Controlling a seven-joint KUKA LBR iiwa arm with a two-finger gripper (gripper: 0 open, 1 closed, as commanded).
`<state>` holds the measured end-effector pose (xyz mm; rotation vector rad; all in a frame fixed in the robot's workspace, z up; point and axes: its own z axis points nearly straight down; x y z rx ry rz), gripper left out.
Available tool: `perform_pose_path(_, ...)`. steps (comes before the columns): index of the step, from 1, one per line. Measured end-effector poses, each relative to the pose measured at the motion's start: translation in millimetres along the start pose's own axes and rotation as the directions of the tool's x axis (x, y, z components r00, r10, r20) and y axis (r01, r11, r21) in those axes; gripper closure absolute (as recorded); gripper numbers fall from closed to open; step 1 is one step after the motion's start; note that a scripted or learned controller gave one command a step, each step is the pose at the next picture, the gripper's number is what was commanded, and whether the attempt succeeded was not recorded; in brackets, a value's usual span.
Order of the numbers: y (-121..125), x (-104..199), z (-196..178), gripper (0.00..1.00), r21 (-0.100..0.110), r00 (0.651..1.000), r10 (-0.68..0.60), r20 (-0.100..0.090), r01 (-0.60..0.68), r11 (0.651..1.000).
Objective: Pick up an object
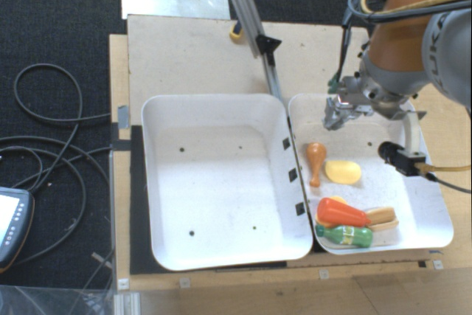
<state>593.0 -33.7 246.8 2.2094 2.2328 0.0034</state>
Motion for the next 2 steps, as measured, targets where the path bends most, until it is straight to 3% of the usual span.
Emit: perform_pose_path(2, 33, 106, 9, 1.00, 0.000, 1.000, -0.001, -0.001, 0.001, 1.000)
